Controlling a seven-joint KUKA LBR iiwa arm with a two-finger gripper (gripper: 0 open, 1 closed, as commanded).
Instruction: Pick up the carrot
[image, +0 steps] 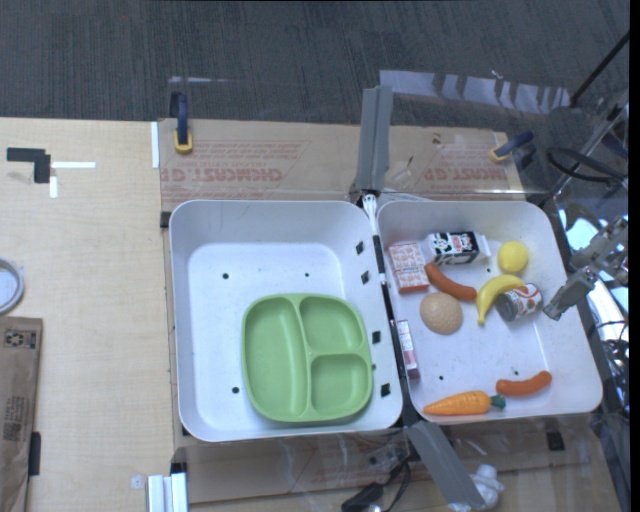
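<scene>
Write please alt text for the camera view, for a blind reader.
A carrot lies at the near edge of the right bin among other toy foods, while the pincer hovers at that bin's right rim. The left bin holds a green divided plate.

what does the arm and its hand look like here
At the right edge of the camera view, little of the arm can be seen. A slim grey metallic piece slants down over the right bin's rim, with pale silvery hardware behind it. Black cables loop above. I can't make out markings or fingers.
</scene>
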